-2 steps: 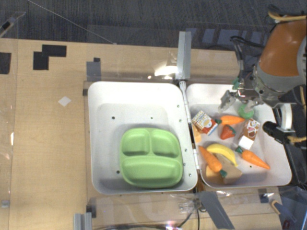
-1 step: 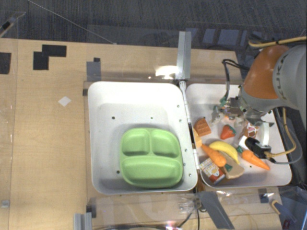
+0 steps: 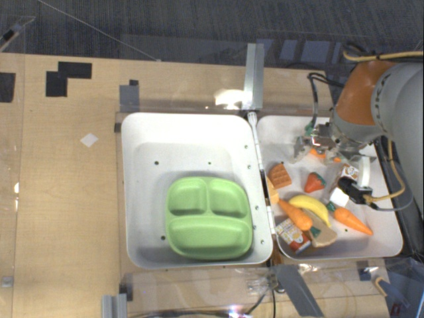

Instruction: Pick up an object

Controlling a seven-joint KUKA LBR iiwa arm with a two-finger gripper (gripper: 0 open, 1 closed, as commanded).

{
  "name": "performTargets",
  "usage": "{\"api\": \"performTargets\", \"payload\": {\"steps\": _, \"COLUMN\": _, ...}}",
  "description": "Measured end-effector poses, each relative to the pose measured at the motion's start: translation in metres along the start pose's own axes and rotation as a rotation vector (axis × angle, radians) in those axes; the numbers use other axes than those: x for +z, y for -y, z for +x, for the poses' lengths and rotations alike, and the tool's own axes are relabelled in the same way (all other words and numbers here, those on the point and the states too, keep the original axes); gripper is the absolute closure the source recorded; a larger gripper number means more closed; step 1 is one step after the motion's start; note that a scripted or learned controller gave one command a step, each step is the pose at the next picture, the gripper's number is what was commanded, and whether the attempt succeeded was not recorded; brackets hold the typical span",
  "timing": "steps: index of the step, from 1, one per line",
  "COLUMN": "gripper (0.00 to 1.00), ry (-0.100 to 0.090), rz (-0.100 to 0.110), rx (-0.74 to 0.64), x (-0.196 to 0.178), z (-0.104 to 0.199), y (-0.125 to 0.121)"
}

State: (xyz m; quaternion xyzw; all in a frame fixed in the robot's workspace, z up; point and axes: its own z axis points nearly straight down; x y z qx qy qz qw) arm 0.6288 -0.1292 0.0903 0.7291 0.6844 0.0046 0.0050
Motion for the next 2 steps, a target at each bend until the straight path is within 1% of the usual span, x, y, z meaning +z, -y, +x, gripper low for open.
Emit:
{"api": "performTargets", "payload": {"steps": 1, "gripper": 0.00, "ry": -0.014, "rz": 0.036, "rx": -0.005, "x": 0.003, "z": -0.024, "y": -0.040}}
{"api": "performTargets", "payload": {"steps": 2, "gripper": 1.00, "ry": -0.013, "rz": 0.040, "rx": -0.013, "x": -0.008, "z": -0.023, "y": -0.040}}
